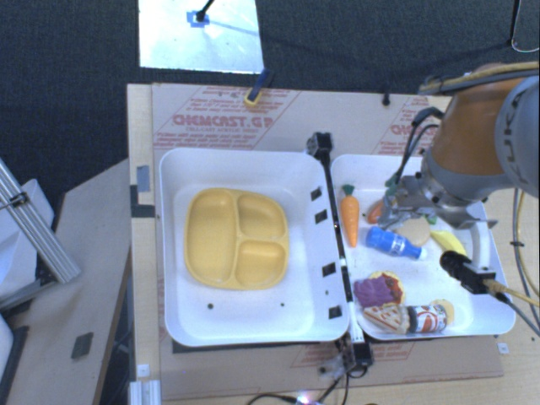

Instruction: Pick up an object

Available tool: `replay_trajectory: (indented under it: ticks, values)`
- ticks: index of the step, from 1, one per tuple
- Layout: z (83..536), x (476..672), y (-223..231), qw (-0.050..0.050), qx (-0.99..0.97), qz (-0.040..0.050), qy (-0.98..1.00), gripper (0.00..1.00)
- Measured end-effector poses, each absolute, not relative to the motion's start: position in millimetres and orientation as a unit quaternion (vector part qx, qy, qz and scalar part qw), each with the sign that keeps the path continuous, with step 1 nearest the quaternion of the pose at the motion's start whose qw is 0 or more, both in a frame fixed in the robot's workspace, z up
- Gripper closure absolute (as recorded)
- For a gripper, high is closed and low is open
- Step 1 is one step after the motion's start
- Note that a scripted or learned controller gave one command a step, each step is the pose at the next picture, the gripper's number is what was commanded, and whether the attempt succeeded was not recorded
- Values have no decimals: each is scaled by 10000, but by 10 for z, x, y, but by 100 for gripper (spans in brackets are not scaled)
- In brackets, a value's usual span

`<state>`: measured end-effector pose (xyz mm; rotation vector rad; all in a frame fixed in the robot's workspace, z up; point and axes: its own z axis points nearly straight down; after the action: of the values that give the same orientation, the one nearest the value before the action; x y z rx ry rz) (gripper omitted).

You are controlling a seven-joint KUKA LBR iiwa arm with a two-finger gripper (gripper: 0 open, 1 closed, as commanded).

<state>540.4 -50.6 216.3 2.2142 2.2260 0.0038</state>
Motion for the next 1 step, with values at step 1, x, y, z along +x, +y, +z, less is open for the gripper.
replay_trajectory:
  ticks: [1]
  values:
    - [2346,5318,-502,12,7052,15,7090,100]
